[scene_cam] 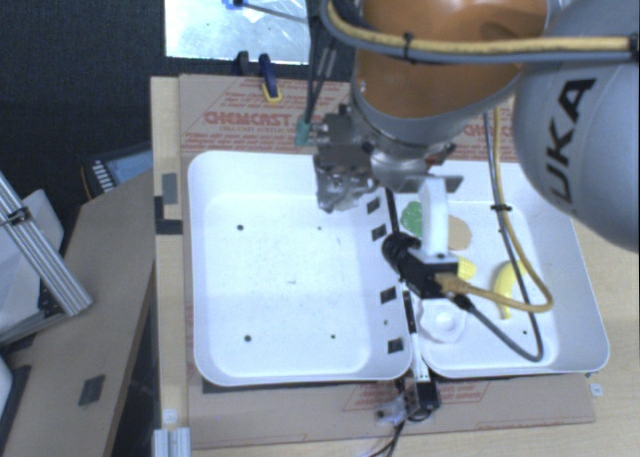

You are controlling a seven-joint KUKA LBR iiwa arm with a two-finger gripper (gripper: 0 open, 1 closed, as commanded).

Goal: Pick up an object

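Note:
My gripper [338, 190] hangs below the big orange wrist band, over the back right part of the left bin [270, 285], close to the divider between the bins. Nothing can be seen held in it. In the right bin [585, 340] lie a green object [411, 214], a tan round object [459, 234], a yellow object [505, 287] and a small white round piece [441, 324]. The arm's body hides the back of the right bin.
A white bracket with a black connector [405, 257] and a yellow cable [500, 297] hangs from the wrist over the divider and the right bin. The bins sit on a cardboard sheet [240, 115]. Aluminium rails [35, 255] stand off the bench at the left.

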